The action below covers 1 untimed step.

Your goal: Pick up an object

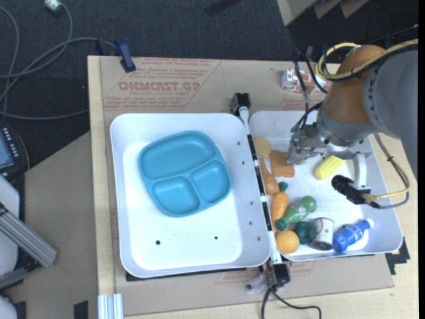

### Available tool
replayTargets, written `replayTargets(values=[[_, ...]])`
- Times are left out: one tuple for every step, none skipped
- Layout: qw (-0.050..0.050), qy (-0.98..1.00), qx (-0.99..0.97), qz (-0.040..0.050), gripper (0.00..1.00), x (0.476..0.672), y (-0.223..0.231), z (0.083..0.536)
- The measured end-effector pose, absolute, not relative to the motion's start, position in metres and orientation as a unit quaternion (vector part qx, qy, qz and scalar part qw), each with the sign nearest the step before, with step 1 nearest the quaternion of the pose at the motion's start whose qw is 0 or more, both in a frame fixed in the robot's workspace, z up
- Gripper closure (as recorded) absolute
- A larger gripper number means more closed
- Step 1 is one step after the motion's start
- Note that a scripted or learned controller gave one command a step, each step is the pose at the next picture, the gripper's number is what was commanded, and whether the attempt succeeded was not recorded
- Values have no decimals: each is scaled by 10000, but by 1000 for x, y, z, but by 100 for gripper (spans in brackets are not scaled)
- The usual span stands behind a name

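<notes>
Camera view: the claw [302, 153], whose opening I cannot tell, hangs low in the right bin [384, 178] by the tan block [283, 169], far of the carrot [280, 205]; reaching appears underway, and next comes a centred closing.

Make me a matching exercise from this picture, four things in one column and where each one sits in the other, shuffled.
Things:
1. blue divided plate
2. blue bottle
3. yellow corn
4. blue clamp

Places:
A. right bin, near front corner
B. bench's far-left edge
C. left bin
D. right bin, just below the gripper

Pairs: 1-C, 2-A, 3-D, 4-B
</notes>
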<state>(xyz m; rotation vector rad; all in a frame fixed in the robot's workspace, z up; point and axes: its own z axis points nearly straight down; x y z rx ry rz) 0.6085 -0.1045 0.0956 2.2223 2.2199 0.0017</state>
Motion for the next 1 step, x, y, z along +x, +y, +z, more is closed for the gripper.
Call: replayTargets(values=[[10,7065,7077,12,100,609,-104,106]])
